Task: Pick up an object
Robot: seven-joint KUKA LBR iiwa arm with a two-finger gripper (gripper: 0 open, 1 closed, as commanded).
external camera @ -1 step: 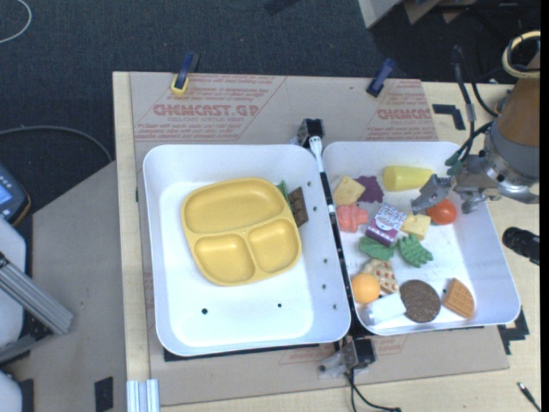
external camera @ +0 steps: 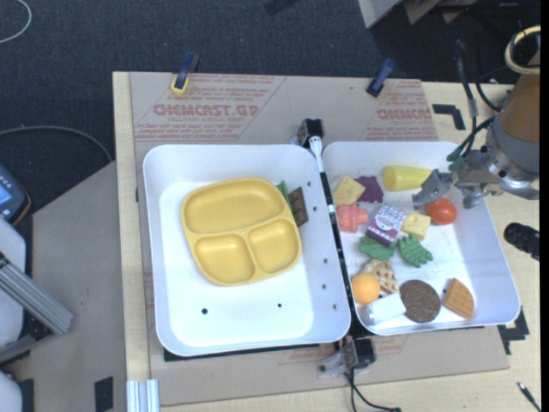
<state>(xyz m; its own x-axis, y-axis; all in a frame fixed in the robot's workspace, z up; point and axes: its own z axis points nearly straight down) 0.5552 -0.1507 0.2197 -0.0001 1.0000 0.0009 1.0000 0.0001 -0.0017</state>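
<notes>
My gripper (external camera: 449, 196) hangs over the back right of the right bin (external camera: 496, 256), its two grey fingers spread open. A red tomato-like toy (external camera: 443, 211) lies just below and between the fingertips, not gripped. Close by are a yellow lemon-shaped toy (external camera: 405, 177), a pale yellow cheese block (external camera: 417, 224) and a purple packet (external camera: 386, 222). Further forward lie a green toy (external camera: 413, 251), an orange ball (external camera: 365, 288), a round brown cookie (external camera: 419, 299) and an orange waffle wedge (external camera: 459, 299).
The left bin (external camera: 171, 307) holds a yellow divided plate (external camera: 242, 240) with a small brown piece (external camera: 297, 204) at its right edge. Purple grapes (external camera: 371, 187), a tan cracker (external camera: 346, 190) and a pink toy (external camera: 350, 219) crowd the right bin's left side.
</notes>
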